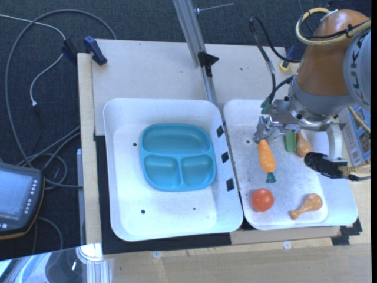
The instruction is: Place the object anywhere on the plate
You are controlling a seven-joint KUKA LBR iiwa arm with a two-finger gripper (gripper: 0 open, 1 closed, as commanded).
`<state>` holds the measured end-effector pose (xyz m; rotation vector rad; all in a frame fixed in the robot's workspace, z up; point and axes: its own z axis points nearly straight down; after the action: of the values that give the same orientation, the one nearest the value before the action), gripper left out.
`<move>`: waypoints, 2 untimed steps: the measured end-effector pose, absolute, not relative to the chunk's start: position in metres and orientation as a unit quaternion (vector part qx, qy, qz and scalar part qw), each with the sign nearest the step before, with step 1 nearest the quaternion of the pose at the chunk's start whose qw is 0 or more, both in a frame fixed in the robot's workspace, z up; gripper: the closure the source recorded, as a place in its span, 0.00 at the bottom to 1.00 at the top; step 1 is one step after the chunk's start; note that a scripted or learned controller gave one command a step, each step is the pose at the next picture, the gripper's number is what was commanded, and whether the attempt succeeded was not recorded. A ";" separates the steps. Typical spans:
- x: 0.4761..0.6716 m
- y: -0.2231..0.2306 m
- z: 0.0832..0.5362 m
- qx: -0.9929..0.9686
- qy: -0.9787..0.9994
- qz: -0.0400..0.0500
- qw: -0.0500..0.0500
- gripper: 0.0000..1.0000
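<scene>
A blue plate (177,156) with three compartments lies in the left white bin (123,217). An orange carrot (266,155) with a green stem end lies in the right white bin (339,211), pointing toward the front. My gripper (263,132) hangs over the right bin's far left part, right at the carrot's upper tip. Whether it touches the carrot I cannot tell. The arm's grey and orange wrist (330,63) covers the bin's far right corner.
A red tomato (263,200) and a tan drumstick (307,206) lie near the right bin's front edge. A green piece (290,141) and an orange-tan piece (303,145) sit under the wrist. A metal pole (191,22) rises behind the bins.
</scene>
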<state>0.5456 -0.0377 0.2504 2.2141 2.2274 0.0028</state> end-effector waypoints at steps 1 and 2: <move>0.574 0.006 0.256 0.705 0.709 0.002 0.000 1.00; 0.598 0.051 0.239 0.705 0.709 0.001 0.000 1.00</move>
<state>0.5979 0.0513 0.2393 2.2152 2.2269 0.0030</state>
